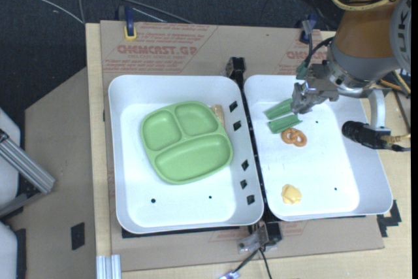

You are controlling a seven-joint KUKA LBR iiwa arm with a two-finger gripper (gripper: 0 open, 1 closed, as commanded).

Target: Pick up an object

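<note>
Currently at the approach-to-grasp step: my arm (366, 29) reaches over the right bin (366, 186), and my gripper (302, 101) sits low at that bin's upper left, right at the green blocks (282, 115). Whether the blocks are between my fingers or just beside them is not resolvable from this angle, and I cannot tell if the hand is wide or narrow. Judgement: next move calls for a confirmed close on the blocks, then a straight lift, checking that something comes up. Left bin (130, 193) holds a green divided plate (187, 142), well apart from the work. A pretzel (294, 137) lies just below the blocks and could get nudged. A small yellow piece (291, 193) sits further down, clear of the path.
</note>
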